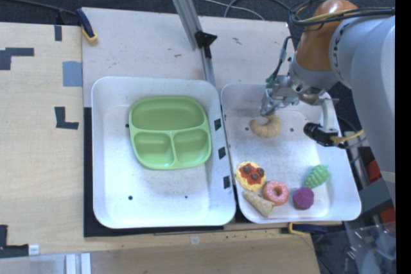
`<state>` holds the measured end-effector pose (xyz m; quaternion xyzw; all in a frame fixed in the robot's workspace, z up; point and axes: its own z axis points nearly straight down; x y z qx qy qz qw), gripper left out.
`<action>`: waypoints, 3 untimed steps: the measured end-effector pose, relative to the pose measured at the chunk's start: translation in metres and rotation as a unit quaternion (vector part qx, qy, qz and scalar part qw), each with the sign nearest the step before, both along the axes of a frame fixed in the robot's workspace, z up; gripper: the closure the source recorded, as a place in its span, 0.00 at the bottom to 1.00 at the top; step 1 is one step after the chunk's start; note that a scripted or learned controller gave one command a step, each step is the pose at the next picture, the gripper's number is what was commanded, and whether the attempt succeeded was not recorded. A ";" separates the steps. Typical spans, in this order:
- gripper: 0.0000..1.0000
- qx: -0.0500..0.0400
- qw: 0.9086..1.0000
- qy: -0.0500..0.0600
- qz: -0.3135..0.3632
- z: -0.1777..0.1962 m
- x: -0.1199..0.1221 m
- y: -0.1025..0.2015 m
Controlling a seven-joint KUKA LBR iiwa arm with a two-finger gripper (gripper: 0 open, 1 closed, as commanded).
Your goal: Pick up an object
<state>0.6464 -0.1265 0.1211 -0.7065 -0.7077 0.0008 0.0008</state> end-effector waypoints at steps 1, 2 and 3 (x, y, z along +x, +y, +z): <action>1.00 0.000 1.000 -0.003 0.000 0.062 0.006 0.004; 1.00 0.000 1.000 -0.003 0.000 0.105 0.007 0.004; 1.00 0.001 1.000 0.000 0.002 0.098 -0.019 0.058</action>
